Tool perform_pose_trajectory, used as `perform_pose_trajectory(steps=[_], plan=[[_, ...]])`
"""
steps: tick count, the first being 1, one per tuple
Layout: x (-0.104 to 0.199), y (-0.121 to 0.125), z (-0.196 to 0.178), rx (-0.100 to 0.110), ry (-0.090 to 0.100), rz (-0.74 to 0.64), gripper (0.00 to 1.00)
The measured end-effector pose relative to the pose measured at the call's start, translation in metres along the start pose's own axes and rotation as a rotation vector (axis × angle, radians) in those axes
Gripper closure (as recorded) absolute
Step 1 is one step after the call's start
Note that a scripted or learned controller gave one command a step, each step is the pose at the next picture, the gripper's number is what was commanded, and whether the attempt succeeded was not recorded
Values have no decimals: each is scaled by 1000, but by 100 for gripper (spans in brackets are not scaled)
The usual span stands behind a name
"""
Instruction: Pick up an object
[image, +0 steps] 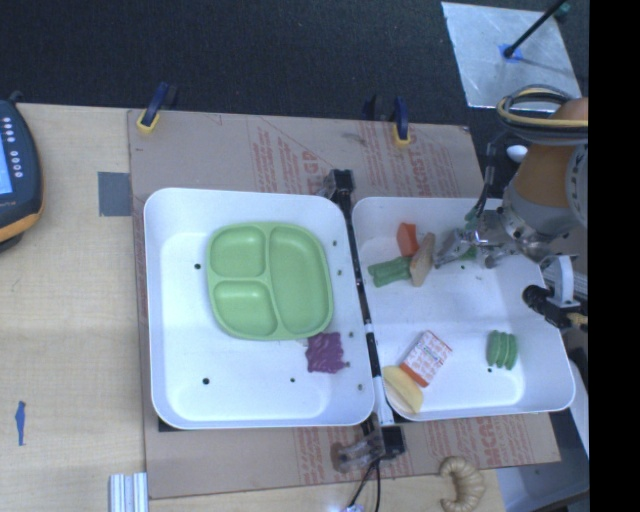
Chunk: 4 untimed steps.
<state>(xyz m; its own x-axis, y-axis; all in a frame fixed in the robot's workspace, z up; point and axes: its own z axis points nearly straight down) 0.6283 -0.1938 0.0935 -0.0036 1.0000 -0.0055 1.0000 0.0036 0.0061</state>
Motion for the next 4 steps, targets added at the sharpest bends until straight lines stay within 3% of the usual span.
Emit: perform_pose_trajectory(steps=[1, 2, 3, 4], plan=[[-18, 29, 1, 6, 4, -3, 0], [-18, 29, -11, 8, 3, -8, 100], [111, -12, -106, 1, 10, -13, 100], [103, -14, -99, 11, 5, -2, 0]])
